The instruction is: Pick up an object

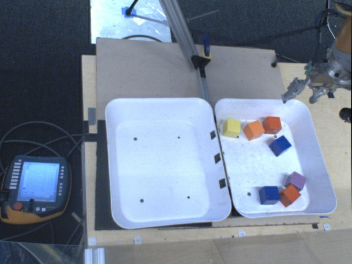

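Writing is nowhere legible: the handheld control pendant [34, 188] lying at the far left shows a lit screen, but its text is too small to read, and none of the blocks carries a label. At the upper right the end effector [301, 91] hangs over the bench [242, 73] just beyond the far right corner of the right bin [318, 147], its two fingers spread apart with nothing between them. Above it the grey wrist rises out of the frame's right edge. In the right bin lie seven blocks. Along the far side sit a yellow block [231, 128], an orange block [253, 130] and a red-orange block [271, 125], the last two touching, with a blue block [280, 145] just nearer. At the near right corner a second blue block [269, 194], another orange block [290, 194] and a purple block [296, 180] cluster together. The left bin [118, 147] stands beside it, their rims meeting at the middle.
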You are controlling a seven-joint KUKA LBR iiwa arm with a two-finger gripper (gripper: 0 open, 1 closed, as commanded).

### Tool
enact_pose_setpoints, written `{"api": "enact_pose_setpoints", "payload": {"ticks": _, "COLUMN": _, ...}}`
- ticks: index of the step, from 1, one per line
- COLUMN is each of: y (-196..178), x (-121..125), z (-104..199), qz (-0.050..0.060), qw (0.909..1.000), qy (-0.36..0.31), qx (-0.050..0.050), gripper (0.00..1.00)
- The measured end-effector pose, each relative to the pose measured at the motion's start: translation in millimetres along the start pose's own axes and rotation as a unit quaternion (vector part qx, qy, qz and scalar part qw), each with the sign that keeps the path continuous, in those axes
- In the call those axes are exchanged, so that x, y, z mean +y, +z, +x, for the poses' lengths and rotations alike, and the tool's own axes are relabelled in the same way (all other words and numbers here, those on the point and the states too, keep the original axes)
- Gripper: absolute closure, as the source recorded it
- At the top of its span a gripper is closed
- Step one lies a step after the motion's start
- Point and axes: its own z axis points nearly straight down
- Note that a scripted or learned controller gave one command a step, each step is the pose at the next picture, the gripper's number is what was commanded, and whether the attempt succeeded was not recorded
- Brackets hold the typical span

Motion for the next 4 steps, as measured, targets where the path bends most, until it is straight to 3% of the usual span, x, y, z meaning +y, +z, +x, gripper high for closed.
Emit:
{"api": "enact_pose_setpoints", "payload": {"ticks": 2, "y": 104, "x": 1, "z": 2, "qz": 0.0, "qw": 1.0, "qy": -0.001, "qx": 0.0, "gripper": 0.0}}
{"api": "enact_pose_setpoints", "payload": {"ticks": 3, "y": 89, "x": 3, "z": 1, "qz": -0.004, "qw": 1.0, "qy": -0.003, "qx": -0.001, "gripper": 1.0}}
{"api": "enact_pose_setpoints", "payload": {"ticks": 4, "y": 41, "x": -1, "z": -2, "qz": -0.004, "qw": 1.0, "qy": 0.0, "qx": -0.001, "gripper": 1.0}}
